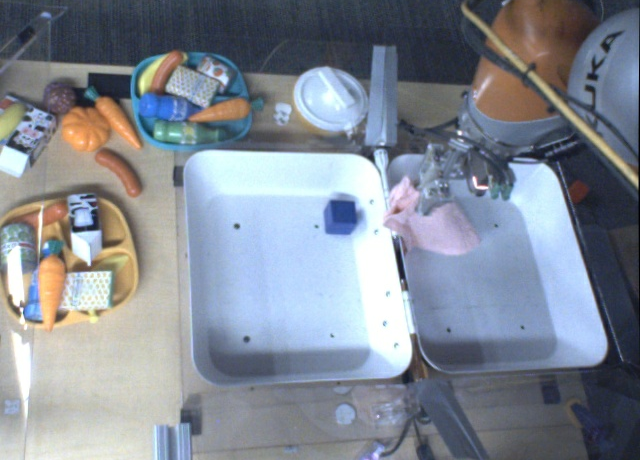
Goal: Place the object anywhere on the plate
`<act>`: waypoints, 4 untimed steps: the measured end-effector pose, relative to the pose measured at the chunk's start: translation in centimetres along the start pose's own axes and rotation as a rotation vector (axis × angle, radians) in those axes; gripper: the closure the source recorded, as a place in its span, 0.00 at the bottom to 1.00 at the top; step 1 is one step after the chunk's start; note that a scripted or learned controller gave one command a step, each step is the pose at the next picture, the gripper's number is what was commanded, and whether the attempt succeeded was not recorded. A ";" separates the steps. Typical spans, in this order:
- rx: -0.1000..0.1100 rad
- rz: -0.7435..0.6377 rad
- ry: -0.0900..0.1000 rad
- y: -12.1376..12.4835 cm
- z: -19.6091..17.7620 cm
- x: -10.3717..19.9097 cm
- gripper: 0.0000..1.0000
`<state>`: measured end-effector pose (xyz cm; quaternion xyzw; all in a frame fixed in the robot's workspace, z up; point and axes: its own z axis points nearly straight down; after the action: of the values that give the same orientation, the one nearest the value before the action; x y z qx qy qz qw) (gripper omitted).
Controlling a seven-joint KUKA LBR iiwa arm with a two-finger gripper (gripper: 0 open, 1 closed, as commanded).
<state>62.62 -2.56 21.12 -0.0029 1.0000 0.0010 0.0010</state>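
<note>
arm [560, 58] cut off at right edge, gripper [440, 183] finger state unclear

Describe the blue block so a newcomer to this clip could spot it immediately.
Find the left white bin, the larger of the two side by side. The blue block sits toward that bin's upper right part, near the divider. It is the only item lying in that bin, small, cube-like, dark blue; the pink cloth lies in the other bin.
</note>
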 end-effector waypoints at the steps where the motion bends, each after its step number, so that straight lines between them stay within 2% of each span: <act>1: 0.000 0.002 0.000 5.0 -1.2 1.4 1.00; 2: 0.000 0.002 -0.001 9.9 -0.6 2.3 1.00; 3: 0.000 0.002 0.001 14.4 -1.6 5.0 1.00; 4: 0.000 0.002 0.002 19.1 -1.1 7.1 1.00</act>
<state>55.42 16.50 22.27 -0.0022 1.0000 0.0009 -0.0002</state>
